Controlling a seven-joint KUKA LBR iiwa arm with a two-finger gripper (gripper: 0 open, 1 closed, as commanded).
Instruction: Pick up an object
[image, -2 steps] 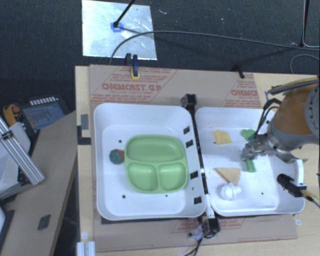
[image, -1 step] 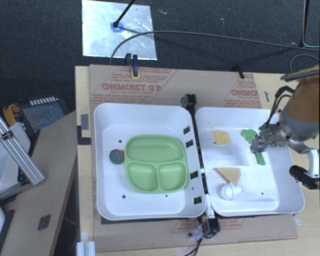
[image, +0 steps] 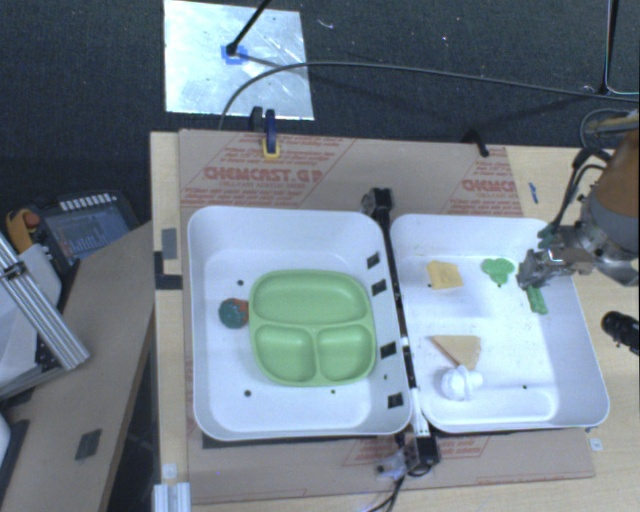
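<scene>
The right bin (image: 570, 400) holds a yellow square piece (image: 444, 274), a green leafy piece (image: 497, 268), a tan wedge (image: 458, 348) and a small white object (image: 460, 382). My gripper (image: 533, 272) hangs over the bin's far right side, just right of the green leafy piece. A short green stick (image: 539, 300) pokes out directly below it; whether it is held or lying on the bin floor is unclear. In the left bin (image: 215, 400), a green divided plate (image: 308, 326) sits with a small teal and red ball (image: 233, 313) at its left.
A black divider with clips (image: 392, 300) runs between the two bins. Cables (image: 575, 195) hang near the arm at the right. A grey device (image: 85, 228) and a metal rail (image: 40, 310) sit off the bench to the left.
</scene>
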